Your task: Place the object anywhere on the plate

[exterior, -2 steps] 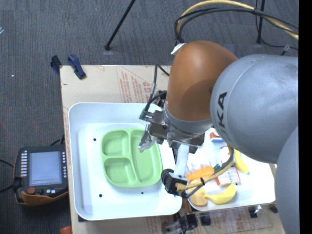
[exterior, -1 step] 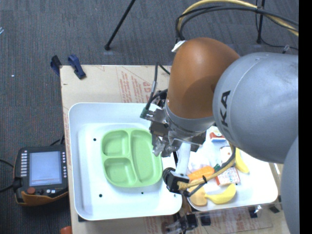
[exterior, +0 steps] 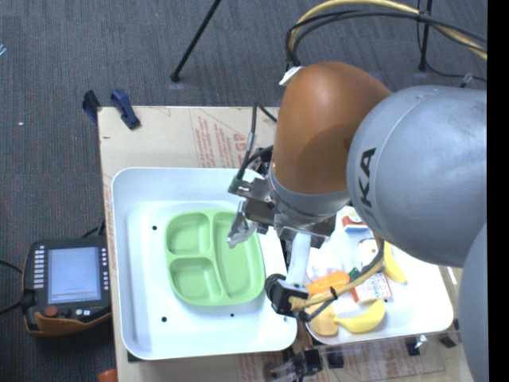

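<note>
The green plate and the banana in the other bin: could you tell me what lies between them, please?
In the camera view, the bins' adjoining rims and the arm's black fitting lie between the green plate and the banana.

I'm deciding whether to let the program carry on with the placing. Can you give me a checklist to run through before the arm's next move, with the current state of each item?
1. Plate lies flat in the left bin: ok.
2. Plate's three compartments free to receive something: ok.
3. Gripper is over the plate's right compartment: ok.
4. An object is seen between the fingers: cannot tell, nothing clearly visible there.
5. Candidate objects remain in the right bin, such as a banana: ok, a cluttered pile.
6. Cable hanging under the wrist stays out of the pile: not ok, it drapes over it.
</note>
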Controlling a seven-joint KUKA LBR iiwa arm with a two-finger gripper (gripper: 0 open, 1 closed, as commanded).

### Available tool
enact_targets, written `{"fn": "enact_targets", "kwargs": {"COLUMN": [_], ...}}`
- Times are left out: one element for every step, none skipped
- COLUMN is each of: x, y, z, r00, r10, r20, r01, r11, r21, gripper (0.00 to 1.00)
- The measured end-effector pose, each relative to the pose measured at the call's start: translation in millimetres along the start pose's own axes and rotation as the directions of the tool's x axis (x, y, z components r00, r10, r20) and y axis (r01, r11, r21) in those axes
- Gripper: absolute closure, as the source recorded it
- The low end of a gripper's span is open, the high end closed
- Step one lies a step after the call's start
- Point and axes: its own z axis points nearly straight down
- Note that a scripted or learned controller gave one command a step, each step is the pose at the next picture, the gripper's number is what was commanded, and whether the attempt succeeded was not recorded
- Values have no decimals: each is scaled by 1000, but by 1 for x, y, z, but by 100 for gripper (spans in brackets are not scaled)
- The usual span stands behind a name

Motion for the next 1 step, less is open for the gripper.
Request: {"fn": "enact_targets", "kwargs": {"x": [0], "y": [0], "z": [-7], "r00": [1000], "r10": [-6], "r20": [5], "r01": [6], "r11": [1000], "r21": [5], "gripper": [100]}}
